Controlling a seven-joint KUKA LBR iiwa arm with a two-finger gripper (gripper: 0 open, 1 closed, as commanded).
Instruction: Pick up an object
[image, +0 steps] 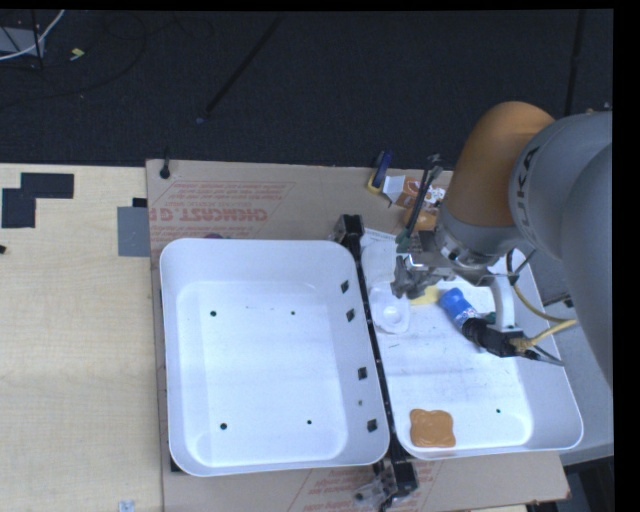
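Observation:
My gripper hangs low over the far left part of the right bin, reaching in from the right. Just below it lies a small clear, whitish object against the bin's left wall. A blue object rests to the right of the gripper, with a bit of yellow showing between the two. An orange-brown, flat lump sits at the near edge of the same bin, well apart from the gripper.
The left bin stands beside the right one, joined by a black divider strip. Small bits of clutter lie on the cardboard behind the right bin. The grey and orange arm covers the bin's far right corner.

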